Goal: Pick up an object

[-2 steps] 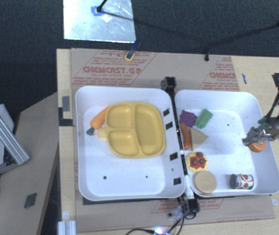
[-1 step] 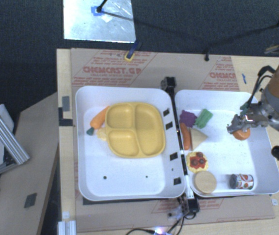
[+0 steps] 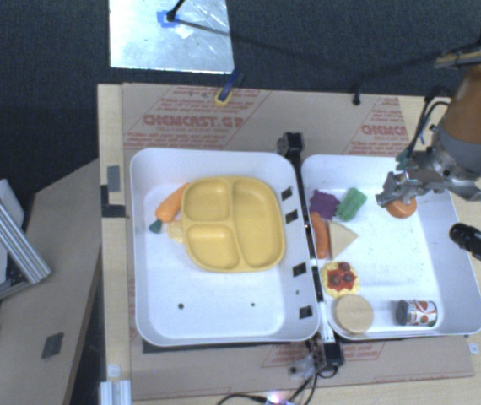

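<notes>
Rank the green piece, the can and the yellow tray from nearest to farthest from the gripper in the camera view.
1. Green piece, just left of the gripper, right bin.
2. Can, right bin's near corner.
3. Yellow tray, left bin.

Two bins sit side by side. In the left bin (image 3: 143, 251) a divided plate (image 3: 229, 224) lies centrally, a toy carrot (image 3: 170, 203) touching its left edge. The right bin (image 3: 460, 298) holds a pizza slice (image 3: 340, 278) above a round disc (image 3: 353, 314), with a can (image 3: 416, 312) to the disc's right.
</notes>
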Robot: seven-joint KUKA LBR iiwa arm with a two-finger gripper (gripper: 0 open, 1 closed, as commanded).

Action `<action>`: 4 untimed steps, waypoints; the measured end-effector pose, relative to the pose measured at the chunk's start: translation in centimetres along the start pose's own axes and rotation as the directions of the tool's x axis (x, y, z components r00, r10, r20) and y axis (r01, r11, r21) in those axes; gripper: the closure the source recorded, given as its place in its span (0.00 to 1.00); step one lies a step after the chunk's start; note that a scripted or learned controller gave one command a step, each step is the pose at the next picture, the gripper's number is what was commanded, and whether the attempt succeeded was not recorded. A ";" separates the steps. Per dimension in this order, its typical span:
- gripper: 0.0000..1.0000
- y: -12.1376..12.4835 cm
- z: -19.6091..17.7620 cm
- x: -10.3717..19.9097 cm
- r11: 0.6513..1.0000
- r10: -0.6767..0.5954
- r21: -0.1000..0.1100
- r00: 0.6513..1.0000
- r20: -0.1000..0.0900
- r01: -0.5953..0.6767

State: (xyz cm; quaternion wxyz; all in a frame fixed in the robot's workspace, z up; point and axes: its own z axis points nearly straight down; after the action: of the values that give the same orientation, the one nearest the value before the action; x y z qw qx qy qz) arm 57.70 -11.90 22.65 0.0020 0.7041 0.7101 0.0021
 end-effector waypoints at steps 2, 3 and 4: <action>1.00 6.8 1.2 3.6 1.000 0.003 0.001 1.000 0.001 -0.003; 1.00 5.9 -0.3 3.2 1.000 0.007 0.002 1.000 0.001 -0.007; 1.00 7.4 -0.5 4.0 1.000 0.004 0.001 1.000 0.001 -0.004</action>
State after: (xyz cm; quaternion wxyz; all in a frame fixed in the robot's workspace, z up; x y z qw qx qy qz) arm 65.07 -7.84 23.14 0.0020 0.7053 0.7089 0.0012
